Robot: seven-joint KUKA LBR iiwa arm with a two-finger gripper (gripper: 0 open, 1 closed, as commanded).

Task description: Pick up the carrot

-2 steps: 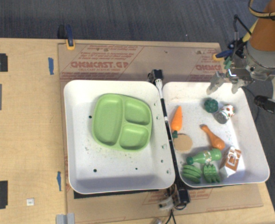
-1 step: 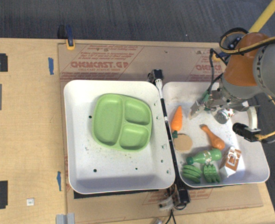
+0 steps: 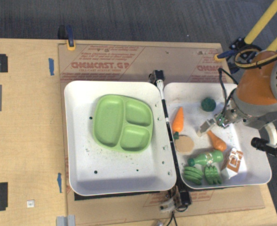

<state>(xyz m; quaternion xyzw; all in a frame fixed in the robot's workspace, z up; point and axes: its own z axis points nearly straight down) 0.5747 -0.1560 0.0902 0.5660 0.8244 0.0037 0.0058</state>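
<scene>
Carrot (image 3: 178, 120) location: right bin (image 3: 265, 171), close to the left wall, in the upper half of that bin. The carrot lies roughly upright along the wall, orange body toward the far rim, green stub toward the near rim. Nothing touches it from above.

Arm (image 3: 257, 86) position: enters over the right edge of the right bin, orange band uppermost. The gripper (image 3: 219, 122) sits over the middle of the right bin, well to the right of the carrot and apart from it. Whether it is wide or narrow cannot be told; no object shows in it.

Other contents of the right bin:
- A dark green round piece (image 3: 208, 104) near the far rim.
- A tan disc (image 3: 184, 145) just below the carrot, beside the left wall.
- A second small orange piece (image 3: 217, 141) near the gripper, toward the centre.
- A green bottle-shaped item (image 3: 208, 158) lying across the lower half.
- Two ridged green pieces (image 3: 202, 174) along the near rim.
- An orange-and-white packet (image 3: 233, 161) toward the lower right corner.

Left bin (image 3: 77, 140): carries a light green divided plate (image 3: 122, 123), set slightly toward the far rim and the right wall. A black bar (image 3: 162, 102) runs along the seam between the two bins.
</scene>
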